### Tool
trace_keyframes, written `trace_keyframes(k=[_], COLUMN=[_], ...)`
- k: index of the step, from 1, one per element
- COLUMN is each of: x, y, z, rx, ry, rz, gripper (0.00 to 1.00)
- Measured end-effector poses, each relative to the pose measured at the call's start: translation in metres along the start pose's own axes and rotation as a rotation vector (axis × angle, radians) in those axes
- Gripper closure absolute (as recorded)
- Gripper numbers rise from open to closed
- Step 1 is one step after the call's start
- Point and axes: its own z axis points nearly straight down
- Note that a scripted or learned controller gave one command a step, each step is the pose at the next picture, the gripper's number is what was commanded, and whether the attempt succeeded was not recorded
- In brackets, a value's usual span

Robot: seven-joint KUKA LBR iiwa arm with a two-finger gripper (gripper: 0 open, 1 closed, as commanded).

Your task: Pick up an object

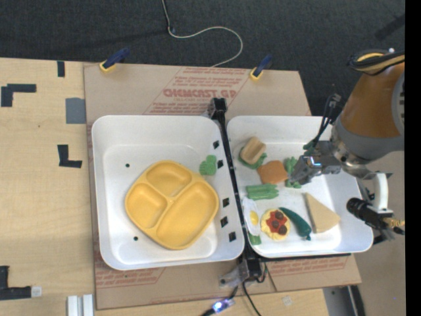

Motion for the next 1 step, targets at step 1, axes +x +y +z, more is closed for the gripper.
trace_keyframes(k=[1], x=[0.0327], y=[0.0477], z=[-0.0056], rx=[0.000], ry=[0.001], rz=[-0.004], gripper=[1.00])
